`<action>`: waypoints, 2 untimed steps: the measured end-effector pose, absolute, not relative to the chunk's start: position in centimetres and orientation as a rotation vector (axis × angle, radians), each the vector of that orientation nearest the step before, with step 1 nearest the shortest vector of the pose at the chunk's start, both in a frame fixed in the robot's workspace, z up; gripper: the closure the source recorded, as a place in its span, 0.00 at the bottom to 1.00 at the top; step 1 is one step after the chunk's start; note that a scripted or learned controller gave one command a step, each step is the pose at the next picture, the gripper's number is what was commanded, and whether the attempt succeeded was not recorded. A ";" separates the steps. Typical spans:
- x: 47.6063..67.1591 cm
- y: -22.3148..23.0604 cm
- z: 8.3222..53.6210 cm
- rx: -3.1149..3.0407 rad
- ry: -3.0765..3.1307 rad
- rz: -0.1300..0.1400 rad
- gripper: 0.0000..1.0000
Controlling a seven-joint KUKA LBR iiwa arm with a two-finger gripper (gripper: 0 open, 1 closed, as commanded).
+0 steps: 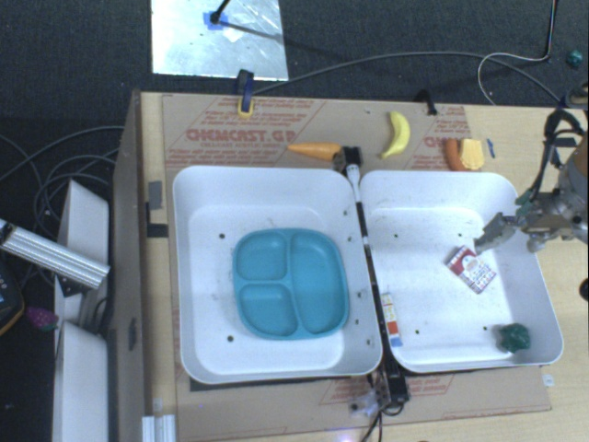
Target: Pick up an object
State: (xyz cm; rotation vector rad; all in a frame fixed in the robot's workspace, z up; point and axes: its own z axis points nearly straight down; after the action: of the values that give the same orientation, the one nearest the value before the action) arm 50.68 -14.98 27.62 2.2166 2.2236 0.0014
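So the gripper (pixel 486 236) comes in from 3 o'clock and hovers right at the top-left corner of the little red-and-white packet (pixel 472 270) in the right bin (pixel 433 191). Can't tell what its fingers are doing. Looks lined up for that packet, I'd guess. The packet lies flat, long axis running 10 to 4 o'clock. A green lump (pixel 513 337) sits at 5 o'clock.

The right bin's (pixel 433 196) floor lies mostly bare; a small packet (pixel 472 270) and green lump (pixel 514 337) obstruct.
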 end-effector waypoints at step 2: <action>55.2 -18.9 12.9 2.221 2.223 -0.001 0.00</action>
State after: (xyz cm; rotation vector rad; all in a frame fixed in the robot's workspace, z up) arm 55.17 -18.89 12.94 2.2215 2.2229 -0.0006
